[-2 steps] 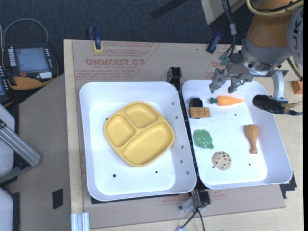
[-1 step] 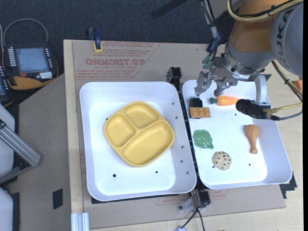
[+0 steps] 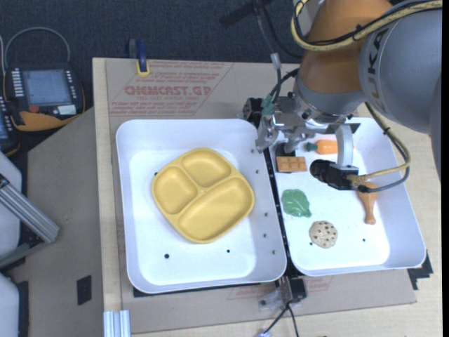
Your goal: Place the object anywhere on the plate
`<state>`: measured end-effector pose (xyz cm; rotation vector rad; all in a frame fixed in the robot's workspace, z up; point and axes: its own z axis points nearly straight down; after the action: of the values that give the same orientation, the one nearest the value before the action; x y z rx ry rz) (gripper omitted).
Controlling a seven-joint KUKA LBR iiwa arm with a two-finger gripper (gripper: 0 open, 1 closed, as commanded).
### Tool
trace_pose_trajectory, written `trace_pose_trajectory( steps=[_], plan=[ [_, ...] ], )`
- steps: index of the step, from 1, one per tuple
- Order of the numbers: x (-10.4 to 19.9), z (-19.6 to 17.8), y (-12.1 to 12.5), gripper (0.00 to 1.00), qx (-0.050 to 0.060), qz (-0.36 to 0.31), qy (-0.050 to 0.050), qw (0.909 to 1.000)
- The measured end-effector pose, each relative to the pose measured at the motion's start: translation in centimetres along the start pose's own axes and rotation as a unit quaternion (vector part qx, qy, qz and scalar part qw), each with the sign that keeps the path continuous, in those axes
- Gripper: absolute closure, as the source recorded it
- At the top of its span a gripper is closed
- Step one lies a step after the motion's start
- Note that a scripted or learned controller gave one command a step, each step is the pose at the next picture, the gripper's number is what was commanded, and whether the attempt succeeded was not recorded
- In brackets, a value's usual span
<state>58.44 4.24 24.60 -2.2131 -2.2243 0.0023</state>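
Drumstick (image 3: 367, 203) lies below-right of the tool (image 3: 303, 140), long axis near upright, bone end down; tool state: cannot tell.

place: robot lab, probably — evidence: teach pendant (image 3: 43, 93) | cardboard-topped bench (image 3: 175, 90) | two bins (image 3: 133, 209)

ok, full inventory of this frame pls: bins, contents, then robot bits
bins: 2, white, side by side on the bench
plate: 1, yellow, three compartments, in the left bin
cracker: 1, brown, right bin, top left
leaf: 1, green, right bin, below the cracker
cookie: 1, tan, speckled, right bin, lower middle
drumstick: 1, brown, right bin, right side
orange piece: 1, right bin, by the pincer
arm: 1, grey and orange, over the right bin
pincer: 1, over the right bin's top
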Motion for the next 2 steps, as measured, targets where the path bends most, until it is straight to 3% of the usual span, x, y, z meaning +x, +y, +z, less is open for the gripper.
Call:
trace_pose_trajectory(
  steps=[1,2],
  plan=[
    [4.8,0.9,0.3,1.00,-0.001,0.000,0.000,1.0000],
    [9.8,2.0,-2.1,1.00,0.000,0.000,0.000,1.0000]
  ],
)
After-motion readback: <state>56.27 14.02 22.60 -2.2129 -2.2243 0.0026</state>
